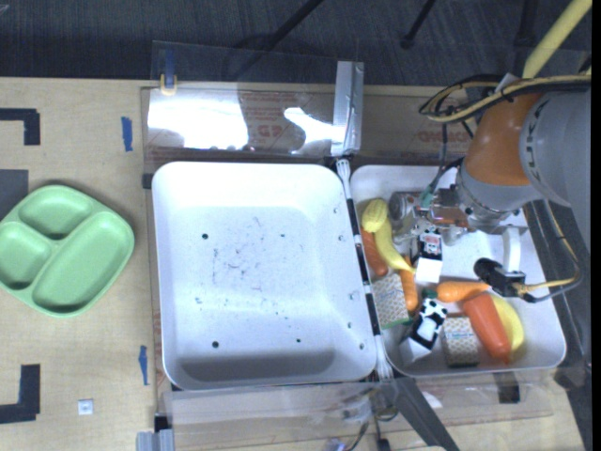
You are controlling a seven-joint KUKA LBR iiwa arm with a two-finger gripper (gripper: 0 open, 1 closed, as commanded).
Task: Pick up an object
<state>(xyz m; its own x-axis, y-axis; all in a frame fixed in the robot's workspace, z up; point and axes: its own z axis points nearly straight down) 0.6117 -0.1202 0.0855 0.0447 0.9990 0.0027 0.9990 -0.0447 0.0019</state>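
One claw [430, 242] low in the right bin [549, 350], grip state unclear, banana [382, 236] just left, lengthwise up-and-down the view.

I see a light wooden bench [75, 365] with black markings at its left edge and blue tape tabs near the bins. Beyond its far edge lies dark grey carpet [188, 7], crossed by black stand legs [310, 12]. Glare reflects off a clear panel [244, 120] at the far edge.

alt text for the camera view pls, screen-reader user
The grey arm's gripper reaches from the right into the right bin, over a jumble with a banana and carrot. A green divided plate lies left of the left bin.
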